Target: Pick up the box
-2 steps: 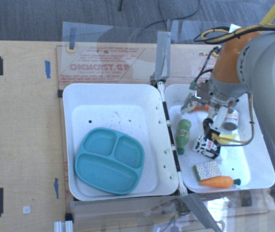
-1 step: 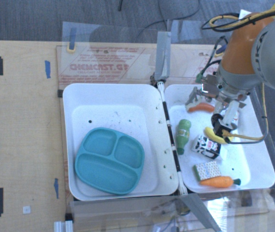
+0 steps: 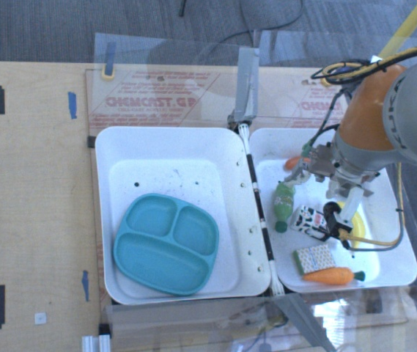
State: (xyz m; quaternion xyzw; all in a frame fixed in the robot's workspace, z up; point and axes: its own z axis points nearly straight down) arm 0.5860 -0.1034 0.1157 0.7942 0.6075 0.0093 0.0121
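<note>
Box (image 3: 308, 221), small and printed in black and white, lies in the right bin (image 3: 388, 264), about in its middle. It is just right of a green bottle and not lifted.

From the left, the table (image 3: 32, 196) carries two white bins. The left bin (image 3: 120, 147) holds one teal plate (image 3: 166, 243) with three compartments. In the right bin I count one green bottle (image 3: 282, 202) lying near the left wall. There is one box, and in front of it one speckled block (image 3: 315, 258), perhaps a sponge, with one carrot (image 3: 330, 275) touching its front edge. One small orange thing (image 3: 293, 163) sits at the far side, and I cannot name it. One yellow thing (image 3: 359, 228), maybe a banana, is right of the box.

The tool (image 3: 340, 196) hangs over the right bin, just beside the box on its far right side. I cannot tell if it is spread or pressed together, and nothing shows as pinched in it.

I judge the step in hand to be the approach, with the grasp not yet made. The next move calls for centring the tool over the box and then lowering. It must be wide enough to take the box and not the bottle or the block, which both lie close.
</note>
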